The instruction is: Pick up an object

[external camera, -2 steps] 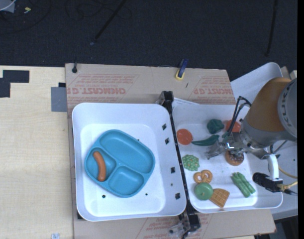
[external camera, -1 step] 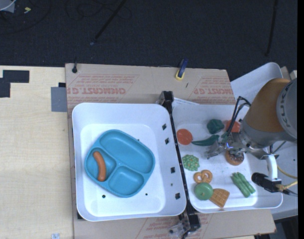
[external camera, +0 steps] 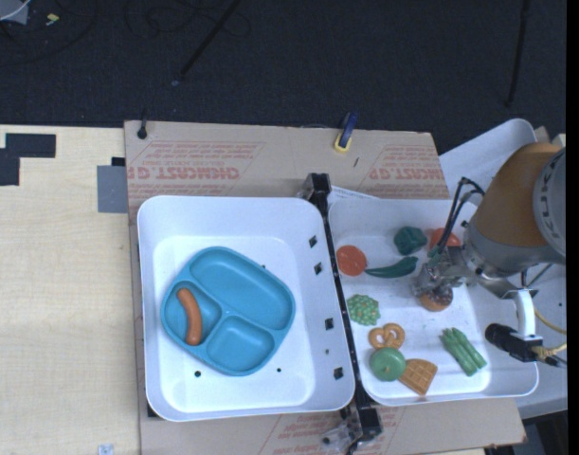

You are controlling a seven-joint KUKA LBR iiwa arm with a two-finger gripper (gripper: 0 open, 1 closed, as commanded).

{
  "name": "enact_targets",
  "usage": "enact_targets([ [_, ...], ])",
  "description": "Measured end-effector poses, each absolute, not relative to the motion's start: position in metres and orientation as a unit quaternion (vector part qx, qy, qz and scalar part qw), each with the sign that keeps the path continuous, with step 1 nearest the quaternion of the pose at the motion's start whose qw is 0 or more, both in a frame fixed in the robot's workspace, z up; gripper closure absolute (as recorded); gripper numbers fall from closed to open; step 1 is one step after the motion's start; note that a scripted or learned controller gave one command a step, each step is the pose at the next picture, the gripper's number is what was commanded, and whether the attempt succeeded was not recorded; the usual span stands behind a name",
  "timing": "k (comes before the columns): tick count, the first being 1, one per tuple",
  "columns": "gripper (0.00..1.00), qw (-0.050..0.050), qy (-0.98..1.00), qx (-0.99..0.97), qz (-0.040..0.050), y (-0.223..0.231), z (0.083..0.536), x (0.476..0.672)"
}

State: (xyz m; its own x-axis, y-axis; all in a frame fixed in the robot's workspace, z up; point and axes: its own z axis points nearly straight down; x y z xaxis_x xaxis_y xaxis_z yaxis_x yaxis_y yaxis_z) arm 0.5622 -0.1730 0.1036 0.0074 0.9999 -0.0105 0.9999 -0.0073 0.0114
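Observation:
My gripper is low in the right bin, in its upper right part. It hangs directly over a small brown round toy and touches or nearly touches it. A dark green pepper lies just to its left. A dark green leafy piece and a red-orange piece lie just behind it. The arm hides part of the bin's right side.
The right bin also holds a red tomato, a bumpy green piece, a pretzel, a green apple, a waffle and green beans. In the left bin, a blue divided plate carries an orange sausage.

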Motion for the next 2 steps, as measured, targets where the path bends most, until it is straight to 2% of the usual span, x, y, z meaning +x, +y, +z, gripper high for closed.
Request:
enact_targets([
  [1, 1.0, 0.001, 0.706, 0.709, 0.0006, -0.183, 0.16, 0.564],
  [2, 1.0, 0.002, 0.707, 0.707, 0.0011, -0.186, 0.218, 0.574],
])
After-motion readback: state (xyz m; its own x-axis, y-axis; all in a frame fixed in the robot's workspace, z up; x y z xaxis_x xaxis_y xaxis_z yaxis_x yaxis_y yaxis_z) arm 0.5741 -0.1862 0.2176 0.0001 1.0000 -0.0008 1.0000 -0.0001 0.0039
